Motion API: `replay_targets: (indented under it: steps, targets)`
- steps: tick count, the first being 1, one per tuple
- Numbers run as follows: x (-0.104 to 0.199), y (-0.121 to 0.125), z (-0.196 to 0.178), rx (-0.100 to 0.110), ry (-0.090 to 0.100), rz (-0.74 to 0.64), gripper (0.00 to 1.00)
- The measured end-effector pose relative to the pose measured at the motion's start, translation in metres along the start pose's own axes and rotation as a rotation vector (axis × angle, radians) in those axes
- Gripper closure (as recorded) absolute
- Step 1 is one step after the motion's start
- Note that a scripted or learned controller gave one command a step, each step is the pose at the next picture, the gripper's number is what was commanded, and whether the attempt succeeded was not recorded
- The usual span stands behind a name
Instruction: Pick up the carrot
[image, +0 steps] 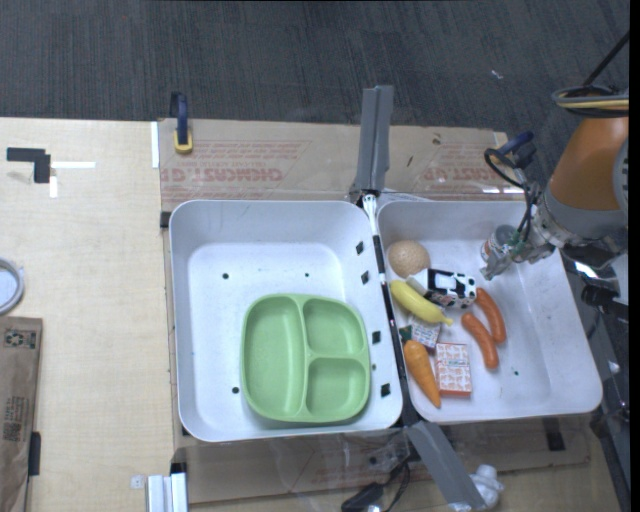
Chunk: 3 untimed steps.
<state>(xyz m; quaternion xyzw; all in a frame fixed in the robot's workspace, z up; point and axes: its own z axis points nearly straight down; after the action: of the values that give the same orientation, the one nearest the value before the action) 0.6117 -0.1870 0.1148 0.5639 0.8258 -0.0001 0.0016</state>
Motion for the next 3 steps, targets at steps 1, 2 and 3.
replay_targets:
  steps: [1, 2, 3]
  targets:
    - [-0.036, -0.005, -0.076, -0.002, -0.002, -0.526, 1.0]
    - [-0.048, 0.019, -0.025, -0.022, -0.025, -0.301, 1.0]
    - [-0.049, 0.02, -0.036, -0.026, -0.03, -0.302, 1.0]
